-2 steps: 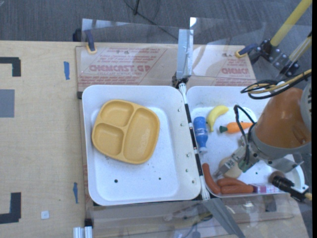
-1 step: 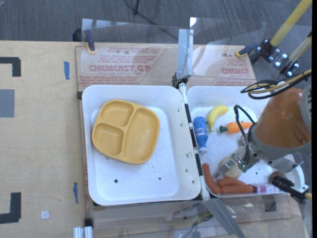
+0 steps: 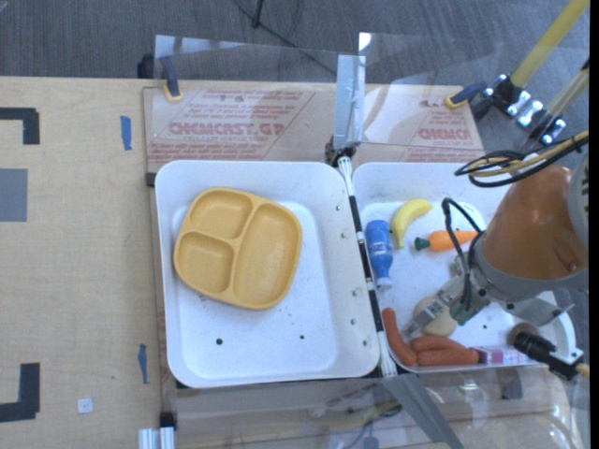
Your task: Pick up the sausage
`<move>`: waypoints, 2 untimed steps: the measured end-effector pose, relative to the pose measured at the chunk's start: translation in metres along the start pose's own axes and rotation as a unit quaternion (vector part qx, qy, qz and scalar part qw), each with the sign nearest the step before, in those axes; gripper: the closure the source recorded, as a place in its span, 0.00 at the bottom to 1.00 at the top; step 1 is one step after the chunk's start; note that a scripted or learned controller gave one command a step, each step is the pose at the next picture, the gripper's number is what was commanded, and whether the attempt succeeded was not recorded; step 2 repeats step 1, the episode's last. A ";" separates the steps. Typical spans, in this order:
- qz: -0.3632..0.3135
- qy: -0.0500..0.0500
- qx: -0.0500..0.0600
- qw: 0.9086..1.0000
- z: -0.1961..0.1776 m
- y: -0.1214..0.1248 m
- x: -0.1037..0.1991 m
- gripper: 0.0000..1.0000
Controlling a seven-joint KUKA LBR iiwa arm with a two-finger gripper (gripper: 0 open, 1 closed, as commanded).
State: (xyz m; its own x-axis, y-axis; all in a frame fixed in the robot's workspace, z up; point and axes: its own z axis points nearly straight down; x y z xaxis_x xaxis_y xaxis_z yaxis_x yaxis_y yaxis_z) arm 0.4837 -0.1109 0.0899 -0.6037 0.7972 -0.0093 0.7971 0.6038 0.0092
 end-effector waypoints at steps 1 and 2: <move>0.000 0.000 0.000 1.000 0.000 0.000 0.000 0.00; 0.000 0.000 0.000 1.000 0.000 0.000 0.000 0.00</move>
